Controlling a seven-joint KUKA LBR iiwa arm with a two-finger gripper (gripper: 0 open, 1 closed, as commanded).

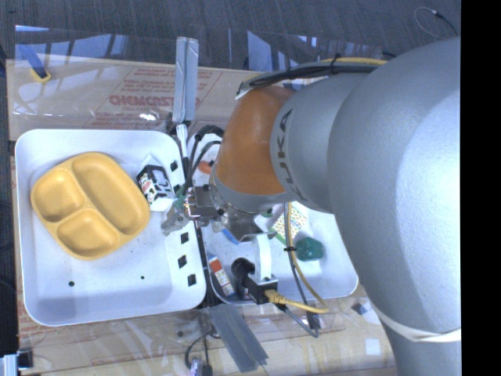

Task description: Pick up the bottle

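The grey arm (pixel 376 171) reaches in from the right, orange-banded wrist (pixel 250 143) bent downward.

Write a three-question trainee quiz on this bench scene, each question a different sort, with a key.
1. True or false: the yellow divided tray lies in the left bin.
2. Multiple choice: the green object lies in A) the left bin, B) the right bin, C) on the yellow divided tray.
3. Fill in: the band on the arm above the wrist is ____.

Key: 1 true; 2 B; 3 orange.
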